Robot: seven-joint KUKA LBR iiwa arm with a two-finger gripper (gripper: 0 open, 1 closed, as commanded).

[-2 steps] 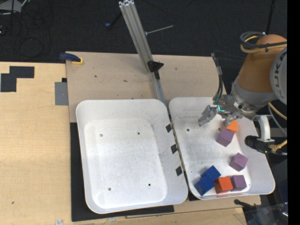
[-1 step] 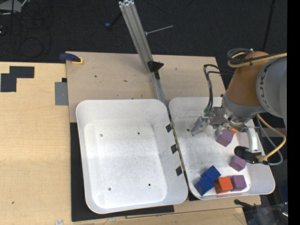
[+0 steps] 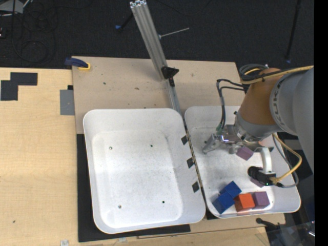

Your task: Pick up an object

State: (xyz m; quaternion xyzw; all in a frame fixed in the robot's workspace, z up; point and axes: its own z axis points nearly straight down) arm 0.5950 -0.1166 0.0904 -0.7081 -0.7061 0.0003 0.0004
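While the arm (image 3: 279, 106) reaches in from the right over the right-hand bin (image 3: 205, 118), its gripper (image 3: 221, 140) sits low above that bin's upper middle floor, with grey metal parts splayed toward the left; whether anything lies between them cannot be told from this slanted view, nor whether they are spread or pressed together. A small purple block (image 3: 245, 152) appears just beside the wrist assembly on its lower right, touching or nearly touching it, but it cannot be told whether this block is gripped, merely resting on the bin floor, or part of the way lifted. Three further candidates lie grouped at the near edge of the same bin: a blue block (image 3: 226, 197), an orange block (image 3: 245, 202) touching it on the right, and a second, paler purple block (image 3: 261, 199) beside the orange one. The left-hand bin (image 3: 134, 118) carries only dark specks on its floor. As a judgement of progress, the approach phase appears complete, since the tool is down inside the bin that contains the objects; the pick itself is not confirmed. What remains, as far as can be shown, is a secure closure on one block and a lift clear of the bin floor.
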